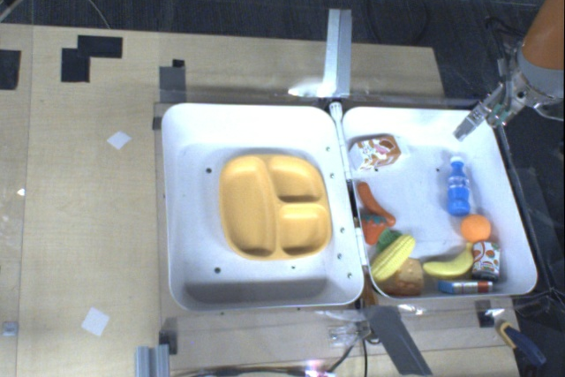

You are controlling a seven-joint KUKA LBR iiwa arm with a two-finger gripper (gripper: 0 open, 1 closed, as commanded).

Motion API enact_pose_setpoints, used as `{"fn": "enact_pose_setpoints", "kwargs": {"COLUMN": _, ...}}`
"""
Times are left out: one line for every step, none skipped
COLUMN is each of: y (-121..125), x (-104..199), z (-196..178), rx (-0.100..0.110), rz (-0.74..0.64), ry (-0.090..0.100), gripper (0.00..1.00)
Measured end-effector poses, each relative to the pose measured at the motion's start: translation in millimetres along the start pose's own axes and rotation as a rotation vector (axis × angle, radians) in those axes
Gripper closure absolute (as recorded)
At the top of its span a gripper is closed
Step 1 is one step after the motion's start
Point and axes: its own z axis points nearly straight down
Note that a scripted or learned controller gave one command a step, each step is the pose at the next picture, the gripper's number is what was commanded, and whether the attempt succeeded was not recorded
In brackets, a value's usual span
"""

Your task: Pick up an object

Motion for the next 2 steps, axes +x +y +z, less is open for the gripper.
{"fn": "enact_pose_setpoints", "kwargs": {"y": -0.5, "x": -0.7, "z": -39.4, "rx": 0.005, "rz": -0.039, "ry": 0.006, "gripper": 1.0}}
{"fn": "enact_pose_setpoints", "kwargs": {"y": -0.5, "x": -0.1, "z": -37.8, "rx": 0.007, "rz": -0.039, "ry": 0.009, "gripper": 0.0}}
